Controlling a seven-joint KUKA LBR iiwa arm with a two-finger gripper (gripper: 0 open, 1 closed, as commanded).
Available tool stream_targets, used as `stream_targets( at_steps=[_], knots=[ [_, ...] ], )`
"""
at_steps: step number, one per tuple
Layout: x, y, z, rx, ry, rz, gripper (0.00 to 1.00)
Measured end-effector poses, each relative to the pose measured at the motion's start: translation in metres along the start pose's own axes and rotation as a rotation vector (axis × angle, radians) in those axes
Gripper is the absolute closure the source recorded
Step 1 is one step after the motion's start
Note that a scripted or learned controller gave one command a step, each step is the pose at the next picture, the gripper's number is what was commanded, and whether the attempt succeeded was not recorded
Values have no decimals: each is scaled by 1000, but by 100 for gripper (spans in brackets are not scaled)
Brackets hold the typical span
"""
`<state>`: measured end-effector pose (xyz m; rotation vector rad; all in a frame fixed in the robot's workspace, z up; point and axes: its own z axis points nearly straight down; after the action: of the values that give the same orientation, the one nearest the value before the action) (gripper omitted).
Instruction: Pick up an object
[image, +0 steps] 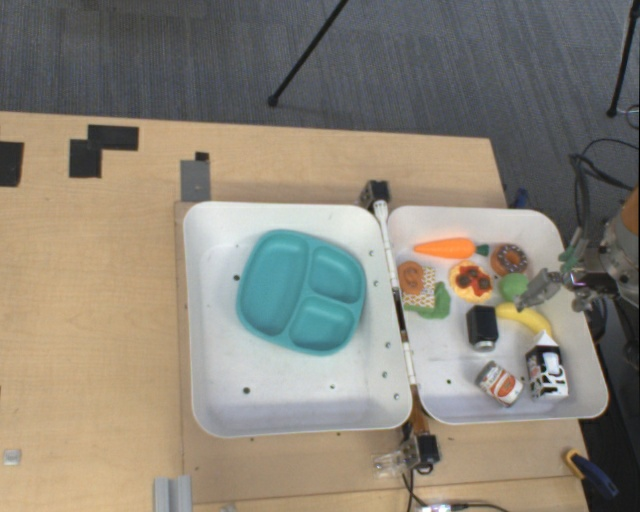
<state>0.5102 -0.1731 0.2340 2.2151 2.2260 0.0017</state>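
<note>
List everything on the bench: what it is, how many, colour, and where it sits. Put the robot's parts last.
Shallow plastic bins: 2, white, side by side; left, right.
Three-compartment plastic tray: 1, teal, left bin.
Toy carrot: 1, orange, right bin, far edge.
Round toy pizza: 1, yellow with red, right bin centre.
Small can: 1, black, right bin.
Toy banana: 1, yellow, right bin, right side.
Small carton: 1, black and white, right bin, near right corner.
Arm tool: 1, grey, over the right bin's right side.
</note>
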Motion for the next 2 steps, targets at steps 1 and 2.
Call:
stream_targets(
  at_steps=[1,2],
  knots=[
    [14,-19,134,-3,-1,1,0],
    [-3,-22,147,-2,3,1,0]
  ],
)
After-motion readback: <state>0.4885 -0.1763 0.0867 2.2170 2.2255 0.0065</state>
